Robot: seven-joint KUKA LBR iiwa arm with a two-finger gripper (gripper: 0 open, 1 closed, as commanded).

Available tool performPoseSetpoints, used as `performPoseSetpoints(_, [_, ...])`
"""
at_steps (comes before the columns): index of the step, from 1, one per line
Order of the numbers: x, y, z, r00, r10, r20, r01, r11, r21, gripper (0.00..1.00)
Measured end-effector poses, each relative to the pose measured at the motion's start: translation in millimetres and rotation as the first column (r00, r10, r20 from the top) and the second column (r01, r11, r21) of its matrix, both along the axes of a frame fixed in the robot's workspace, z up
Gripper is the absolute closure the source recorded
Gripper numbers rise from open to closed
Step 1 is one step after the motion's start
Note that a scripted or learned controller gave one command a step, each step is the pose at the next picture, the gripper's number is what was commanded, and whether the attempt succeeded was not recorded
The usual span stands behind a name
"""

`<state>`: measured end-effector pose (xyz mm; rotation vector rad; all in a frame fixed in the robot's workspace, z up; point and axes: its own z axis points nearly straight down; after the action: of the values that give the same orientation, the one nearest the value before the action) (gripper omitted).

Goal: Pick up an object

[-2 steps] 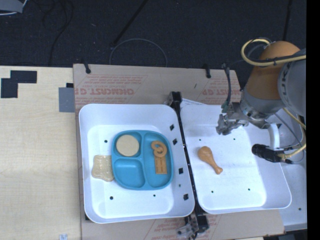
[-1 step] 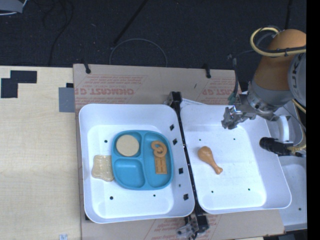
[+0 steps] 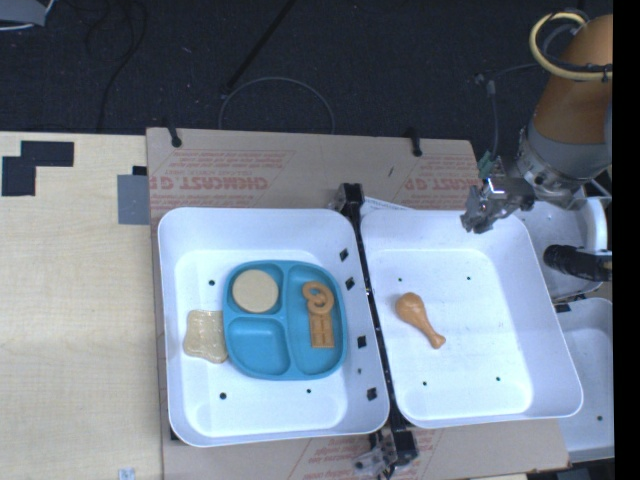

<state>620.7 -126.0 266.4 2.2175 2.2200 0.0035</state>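
Note:
A tan toy chicken drumstick (image 3: 420, 319) lies near the middle of the right bin (image 3: 520, 268). In the left bin (image 3: 190, 248) a blue divided plate (image 3: 282, 320) holds a round beige disc (image 3: 254, 290) and a brown key-shaped piece (image 3: 319, 314). A pale toast-like slab (image 3: 205, 335) lies just left of the plate. My gripper (image 3: 483, 211) hangs over the right bin's far rim, up and to the right of the drumstick, well apart from it. Nothing shows between its fingers.
The arm's grey wrist and orange band (image 3: 575, 88) stand at the upper right. A black divider clamp (image 3: 352, 203) runs between the bins. Brown cardboard (image 3: 300, 173) lies under both bins, with cables on the dark floor behind.

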Motion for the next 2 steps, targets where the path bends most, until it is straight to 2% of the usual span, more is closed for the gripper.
performPoseSetpoints(1, [0,0,4,1.0,0.003,-0.005,-0.003,1.0,0.001,1.0])
performPoseSetpoints(2, [-4,58,5,1.0,0.003,-0.008,-0.003,1.0,0.004,1.0])
